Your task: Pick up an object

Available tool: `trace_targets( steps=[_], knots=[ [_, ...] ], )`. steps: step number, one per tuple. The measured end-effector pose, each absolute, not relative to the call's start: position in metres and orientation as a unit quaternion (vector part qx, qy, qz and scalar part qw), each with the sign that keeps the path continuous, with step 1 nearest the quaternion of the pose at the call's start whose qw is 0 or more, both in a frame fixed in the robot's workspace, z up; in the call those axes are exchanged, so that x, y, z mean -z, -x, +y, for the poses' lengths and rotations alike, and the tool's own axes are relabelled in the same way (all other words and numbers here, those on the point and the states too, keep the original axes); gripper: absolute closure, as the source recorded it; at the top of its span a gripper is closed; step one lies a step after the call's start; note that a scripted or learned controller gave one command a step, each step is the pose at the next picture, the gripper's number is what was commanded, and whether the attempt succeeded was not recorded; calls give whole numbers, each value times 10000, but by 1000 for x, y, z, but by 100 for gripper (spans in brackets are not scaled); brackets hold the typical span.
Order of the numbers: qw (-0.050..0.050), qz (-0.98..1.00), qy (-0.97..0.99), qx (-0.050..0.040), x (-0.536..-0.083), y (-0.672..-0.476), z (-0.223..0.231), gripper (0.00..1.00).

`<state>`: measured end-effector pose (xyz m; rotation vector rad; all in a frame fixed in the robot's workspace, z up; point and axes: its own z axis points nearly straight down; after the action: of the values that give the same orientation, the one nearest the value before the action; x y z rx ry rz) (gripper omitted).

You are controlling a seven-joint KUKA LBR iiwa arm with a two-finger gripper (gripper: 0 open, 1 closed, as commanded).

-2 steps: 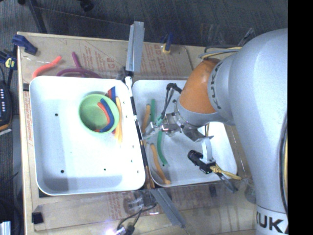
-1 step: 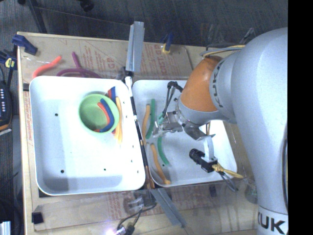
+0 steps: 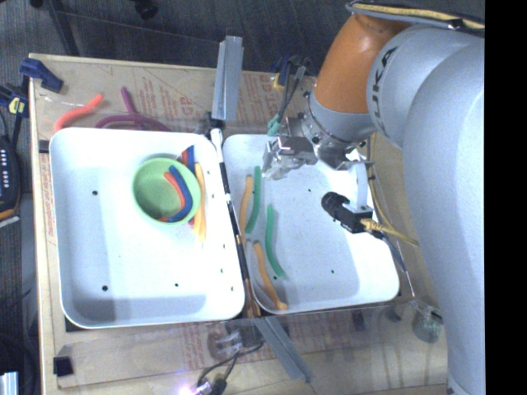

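The hand (image 3: 284, 156) hangs over the right bin (image 3: 362, 282), near its far left corner; I cannot tell its state; nothing shows held, so this looks like the approach; green strips (image 3: 263, 220) lie just below it; next: descend, close.

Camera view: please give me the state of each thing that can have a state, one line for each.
End effector: above the right bin's upper part, nothing seen between its fingers.
Green bowl: upright in the left bin, coloured strips lying across its right side.
Green strips: lying flat on the right bin's floor, not held.
Orange strips: lying along the right bin's left wall.
Left bin: holds the bowl.
Right bin: holds the loose strips.
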<state>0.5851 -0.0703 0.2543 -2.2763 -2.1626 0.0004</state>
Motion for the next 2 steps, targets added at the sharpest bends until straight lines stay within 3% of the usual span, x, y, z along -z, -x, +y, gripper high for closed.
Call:
trace_targets(
  steps=[1,2],
  knots=[
    [15,-6887,7250,-4,-254,-585,-70,0],
    [24,-6670,7450,-18,-127,-609,-110,0]
  ],
)
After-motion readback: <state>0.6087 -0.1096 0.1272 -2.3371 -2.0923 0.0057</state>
